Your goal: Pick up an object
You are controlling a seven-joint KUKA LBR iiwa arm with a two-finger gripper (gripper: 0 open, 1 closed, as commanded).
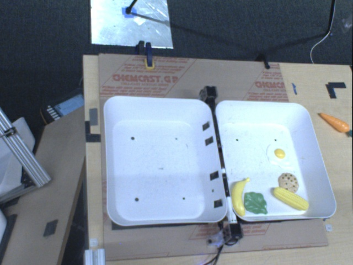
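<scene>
- Two shallow white bins sit side by side on a brown board; left bin (118,148), right bin (248,126).
- Right bin, near corner area: banana (239,196) by the dividing wall, green leaf piece (255,203) touching it on the right.
- Corn cob (290,199) lies near the front wall, cookie (287,181) just behind it.
- Fried egg (278,154) lies further back, apart from the rest.
- Carrot (335,122) lies on the bench outside the right bin.
</scene>
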